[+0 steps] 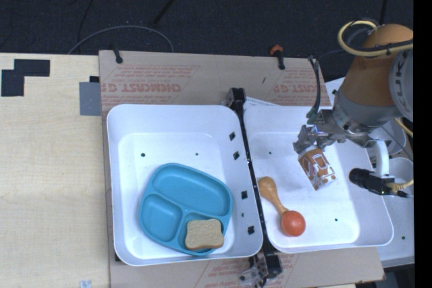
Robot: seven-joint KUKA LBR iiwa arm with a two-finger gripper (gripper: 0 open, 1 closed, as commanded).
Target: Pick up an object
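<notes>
- Gripper (309,139) sits over the far middle of the right bin (378,229), arm (374,74) coming in from the right. Can't tell its state from this angle; the metal parts blur together.
- Nearest candidate: small brown-and-white box (317,168), just below the gripper, possibly touching it. Can't tell whether it is between anything or just lying on the bin floor. It lies tilted, long axis running far-left to near-right.
- Box handling, my guess: printed carton, so light, fairly stiff on edges, will crush if squeezed hard on the wide faces. Flat sides give decent friction. Best hold is across the short width, mid-length, so it doesn't swing.
- Second candidate: wooden rattle (279,204), left of the box, near the divider (246,165). Pale wood handle at the far-left end, orange-red ball at the near-right end. Rigid, smooth, round, so it will likely roll or squirt out. Grab the handle neck, not the ball.
- Left bin (121,145): blue divided plate (179,202), three compartments, smooth plastic, shallow rim. Awkward to pinch except at the rim.
- Tan bread slice (204,234) lies in the plate's near-right compartment. Looks like foam or soft plastic, so light and squashy.
- Bins are glossy white plastic, shallow, rounded corners, on a cardboard sheet (175,81).
</notes>
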